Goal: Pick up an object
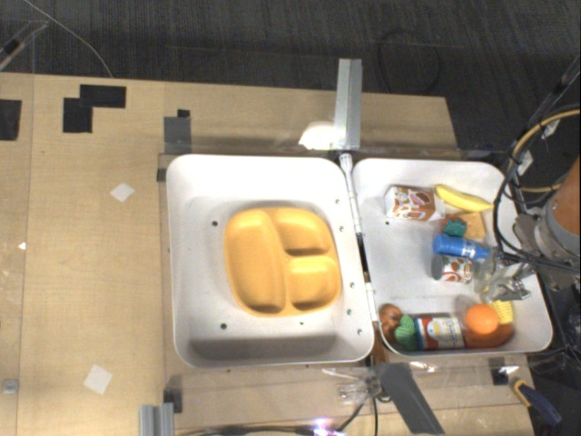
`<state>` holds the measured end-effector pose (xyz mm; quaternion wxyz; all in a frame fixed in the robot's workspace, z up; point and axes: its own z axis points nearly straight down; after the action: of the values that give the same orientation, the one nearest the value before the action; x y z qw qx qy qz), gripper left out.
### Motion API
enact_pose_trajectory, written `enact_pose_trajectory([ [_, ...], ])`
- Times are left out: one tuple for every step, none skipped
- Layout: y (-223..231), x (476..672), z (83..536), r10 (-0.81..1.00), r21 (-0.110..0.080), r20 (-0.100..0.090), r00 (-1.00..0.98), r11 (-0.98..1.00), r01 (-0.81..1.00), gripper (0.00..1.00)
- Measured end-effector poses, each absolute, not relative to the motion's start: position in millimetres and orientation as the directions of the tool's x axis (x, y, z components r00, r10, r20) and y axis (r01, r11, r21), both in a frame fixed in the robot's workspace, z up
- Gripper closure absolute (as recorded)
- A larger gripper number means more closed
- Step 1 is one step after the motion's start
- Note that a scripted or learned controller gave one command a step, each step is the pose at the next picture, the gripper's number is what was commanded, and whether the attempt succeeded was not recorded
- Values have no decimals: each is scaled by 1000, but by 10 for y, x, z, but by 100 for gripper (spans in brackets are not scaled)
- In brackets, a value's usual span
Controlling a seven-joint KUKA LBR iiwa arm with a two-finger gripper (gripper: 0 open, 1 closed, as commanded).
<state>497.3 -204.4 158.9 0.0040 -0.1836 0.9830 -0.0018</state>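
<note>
The right bin (pixel 399 271) holds several small items. A white and red carton (pixel 412 203) and a yellow banana (pixel 464 198) lie at its far side. A blue can (pixel 457 251) lies in the middle. Along the near wall sit a brown piece (pixel 390 315), a green item (pixel 406 332), a red-labelled bottle (pixel 442 331), an orange ball (pixel 482 319) and a small yellow piece (pixel 503 312). My gripper (pixel 505 285) hangs low at the bin's right side, just right of the blue can and just above the orange ball and yellow piece. Nothing visibly sits in it.
The left bin (pixel 195 243) bears a yellow divided plate (pixel 281 260). A metal post (pixel 349 103) stands behind the seam between the bins. The arm (pixel 561 218) and its cables (pixel 526 166) crowd the right bin's right rim.
</note>
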Motion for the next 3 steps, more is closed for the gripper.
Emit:
enact_pose_trajectory([
  [-2047, 4976, 1663, -352, -5, -9, -936, 936, -352, 100],
  [-2057, 4966, 1674, -324, -4, -9, -946, 946, -324, 100],
  [-2063, 5021, 1697, -324, -4, -8, -946, 946, -324, 100],
])
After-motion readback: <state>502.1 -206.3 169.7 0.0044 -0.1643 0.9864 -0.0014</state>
